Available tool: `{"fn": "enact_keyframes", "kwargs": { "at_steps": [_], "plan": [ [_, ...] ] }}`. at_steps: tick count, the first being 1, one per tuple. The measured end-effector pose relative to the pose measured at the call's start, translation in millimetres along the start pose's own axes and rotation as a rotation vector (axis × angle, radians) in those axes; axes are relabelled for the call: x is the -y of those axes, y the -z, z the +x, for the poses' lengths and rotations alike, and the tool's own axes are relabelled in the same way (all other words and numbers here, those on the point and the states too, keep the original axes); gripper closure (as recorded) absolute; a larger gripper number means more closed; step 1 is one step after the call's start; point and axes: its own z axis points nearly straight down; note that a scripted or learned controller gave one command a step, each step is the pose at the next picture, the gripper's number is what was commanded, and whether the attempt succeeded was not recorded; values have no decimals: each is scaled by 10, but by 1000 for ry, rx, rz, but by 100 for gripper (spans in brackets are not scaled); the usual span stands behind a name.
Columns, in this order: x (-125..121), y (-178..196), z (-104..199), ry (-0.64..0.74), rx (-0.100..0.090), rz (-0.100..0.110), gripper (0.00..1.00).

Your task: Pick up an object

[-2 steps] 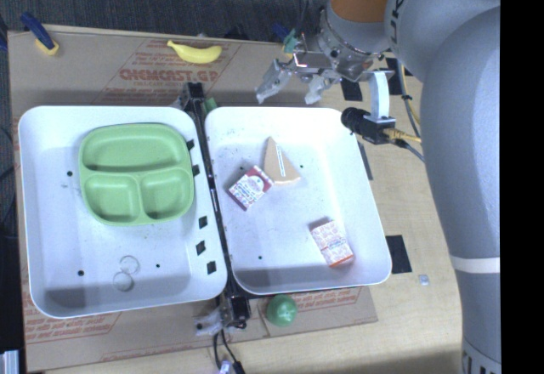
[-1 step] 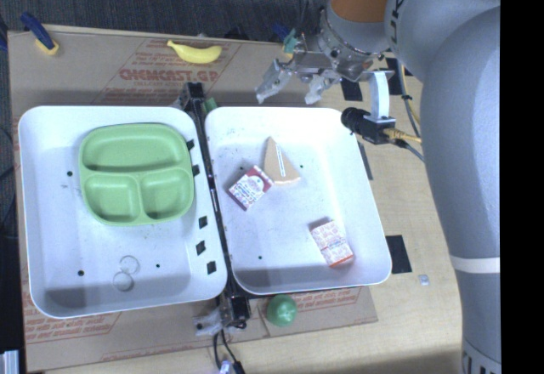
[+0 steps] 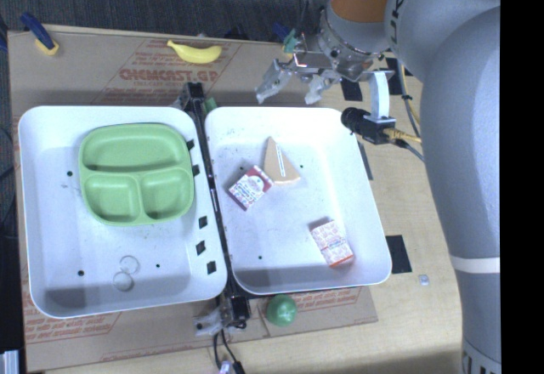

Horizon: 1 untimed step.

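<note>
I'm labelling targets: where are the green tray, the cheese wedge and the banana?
green tray (image 3: 136, 174), camera view, its centre divider.
cheese wedge (image 3: 279, 163), camera view, its flat face.
banana (image 3: 195, 51), camera view, its middle.

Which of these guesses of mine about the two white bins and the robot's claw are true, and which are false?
1. The green tray lies in the left bin. True.
2. The gripper holds the wedge of cake. False: the wedge lies on the floor of the right bin, and the gripper hangs above that bin's far rim with nothing between its fingers.
3. The yellow banana lies outside both bins, on the cardboard behind them. True.
4. The right bin holds a single thing. False: it holds three, the wedge, a small carton and a red and white packet.
5. The green ball sits in the left bin. False: it rests outside, by the near edge of the right bin.
</note>
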Motion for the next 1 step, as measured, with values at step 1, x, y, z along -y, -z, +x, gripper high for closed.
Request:
{"fn": "enact_keyframes", "kwargs": {
  "at_steps": [1],
  "plan": [
    [13, -498, -692, -2, 0, 5, 0]
  ]
}}
